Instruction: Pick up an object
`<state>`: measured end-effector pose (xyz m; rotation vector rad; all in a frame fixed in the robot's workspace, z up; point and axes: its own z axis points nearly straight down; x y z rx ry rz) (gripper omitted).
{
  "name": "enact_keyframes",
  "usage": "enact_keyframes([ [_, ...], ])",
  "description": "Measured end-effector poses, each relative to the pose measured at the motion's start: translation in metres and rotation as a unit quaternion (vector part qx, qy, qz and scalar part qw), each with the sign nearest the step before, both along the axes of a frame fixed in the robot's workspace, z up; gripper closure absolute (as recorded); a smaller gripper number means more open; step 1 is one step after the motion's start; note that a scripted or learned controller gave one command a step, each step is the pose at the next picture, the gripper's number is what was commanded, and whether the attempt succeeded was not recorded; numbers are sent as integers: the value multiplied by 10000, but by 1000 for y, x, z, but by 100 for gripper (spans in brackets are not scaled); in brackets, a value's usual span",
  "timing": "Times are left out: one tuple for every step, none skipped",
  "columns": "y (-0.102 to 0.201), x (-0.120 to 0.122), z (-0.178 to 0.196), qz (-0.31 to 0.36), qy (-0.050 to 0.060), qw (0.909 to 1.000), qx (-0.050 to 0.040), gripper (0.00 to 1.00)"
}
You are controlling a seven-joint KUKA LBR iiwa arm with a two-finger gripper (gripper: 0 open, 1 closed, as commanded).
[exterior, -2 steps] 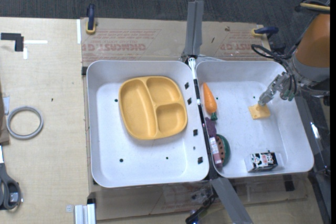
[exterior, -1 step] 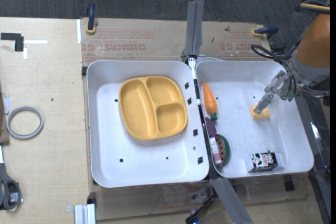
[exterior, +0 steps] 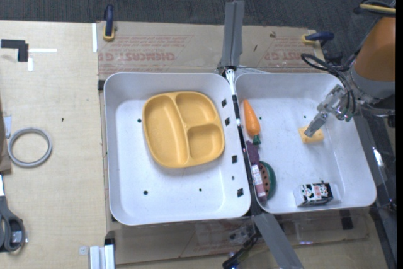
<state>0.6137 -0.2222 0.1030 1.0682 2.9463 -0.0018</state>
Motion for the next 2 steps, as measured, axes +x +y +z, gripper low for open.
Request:
enact_keyframes([
  [0, -37, -11, 36, 28, 10000, 12, 0],
  [1, 25, -10, -150, 14, 9999, 12, 0],
])
